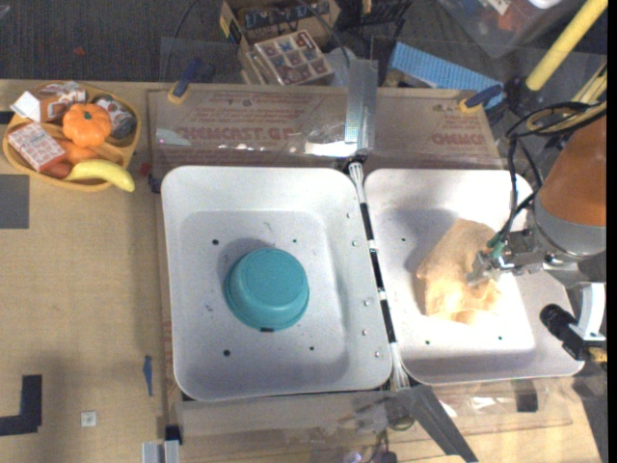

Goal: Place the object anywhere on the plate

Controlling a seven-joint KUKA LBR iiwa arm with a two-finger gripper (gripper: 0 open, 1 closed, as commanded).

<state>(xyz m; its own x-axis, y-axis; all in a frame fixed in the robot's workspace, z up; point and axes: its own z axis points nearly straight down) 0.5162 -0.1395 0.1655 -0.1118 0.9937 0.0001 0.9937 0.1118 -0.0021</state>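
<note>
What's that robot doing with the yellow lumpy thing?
The robot arm reaches in from the right, and its tool is down at the tan, lumpy object in the right bin. I can't tell whether it has hold of it. The object belongs on the teal plate, which sits by itself in the left bin, so that step is not yet done.

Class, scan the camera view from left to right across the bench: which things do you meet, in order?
Fruit basket → left bin → teal plate → right bin → tan object → gripper.
</note>
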